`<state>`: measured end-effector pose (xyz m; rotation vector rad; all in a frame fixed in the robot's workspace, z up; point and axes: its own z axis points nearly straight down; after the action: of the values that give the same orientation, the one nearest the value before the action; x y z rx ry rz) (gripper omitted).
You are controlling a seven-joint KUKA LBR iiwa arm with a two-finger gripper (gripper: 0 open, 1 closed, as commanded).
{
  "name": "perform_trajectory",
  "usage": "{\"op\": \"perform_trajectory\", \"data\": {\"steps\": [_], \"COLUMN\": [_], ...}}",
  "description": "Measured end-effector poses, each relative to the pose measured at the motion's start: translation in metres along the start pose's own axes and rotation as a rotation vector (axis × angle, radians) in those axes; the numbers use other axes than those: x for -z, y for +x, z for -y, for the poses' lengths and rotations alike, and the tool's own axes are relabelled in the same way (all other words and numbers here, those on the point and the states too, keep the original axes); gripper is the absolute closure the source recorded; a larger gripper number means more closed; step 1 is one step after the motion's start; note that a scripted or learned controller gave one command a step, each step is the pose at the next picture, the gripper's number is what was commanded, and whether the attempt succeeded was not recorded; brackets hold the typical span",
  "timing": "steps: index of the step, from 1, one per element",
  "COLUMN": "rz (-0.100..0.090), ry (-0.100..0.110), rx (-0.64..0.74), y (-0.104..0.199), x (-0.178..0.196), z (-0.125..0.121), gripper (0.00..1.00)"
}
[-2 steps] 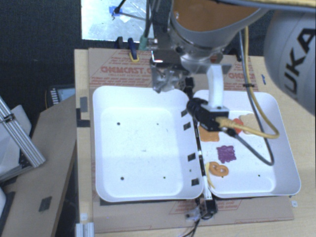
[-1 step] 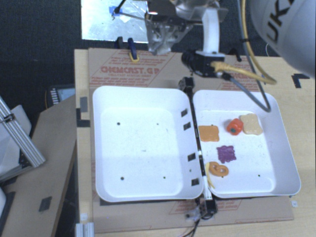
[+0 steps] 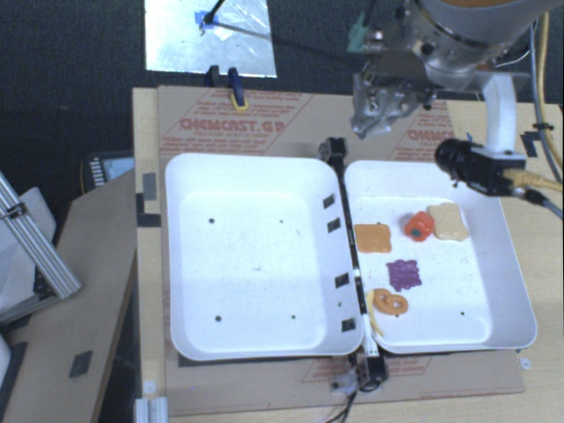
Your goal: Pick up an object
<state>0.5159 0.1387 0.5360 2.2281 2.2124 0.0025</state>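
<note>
Objects for picking lie in the right bin (image 3: pixel 507 320): an orange square piece (image 3: pixel 372 238), a red-orange round piece (image 3: pixel 419 226), a pale beige piece (image 3: pixel 448 222), a purple piece (image 3: pixel 404 274) and an orange ring-shaped piece (image 3: pixel 389 302).

Going from the tool (image 3: pixel 377 120) outward: it hangs over the cardboard sheet (image 3: pixel 291 117) behind the bins, above the far edge of the seam between them and clear of everything in the right bin. Whether it is open or closed I cannot tell, since its metal end is blurred and seen from above; nothing is seen gripped in it. Above it the grey arm (image 3: pixel 467 33) with its orange band fills the upper right corner.

Nearest to the tool in the right bin are the orange square piece, the red-orange round piece and the pale beige piece, set in a row across the bin's middle, the latter two touching. The purple piece sits nearer the camera, and the orange ring-shaped piece nearer still, close to the bin's left wall.

A black device (image 3: pixel 471 167) overhangs the far rim of the right bin. The left bin (image 3: pixel 189 329) lies alongside, both on the counter (image 3: pixel 145 130).
</note>
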Motion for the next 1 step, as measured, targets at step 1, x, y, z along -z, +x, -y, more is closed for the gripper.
{"op": "perform_trajectory", "data": {"steps": [1], "rz": [-0.003], "ry": [0.002], "rx": [0.018], "y": [0.0662], "x": [-0.0011], "z": [0.0317], "gripper": [1.00]}}
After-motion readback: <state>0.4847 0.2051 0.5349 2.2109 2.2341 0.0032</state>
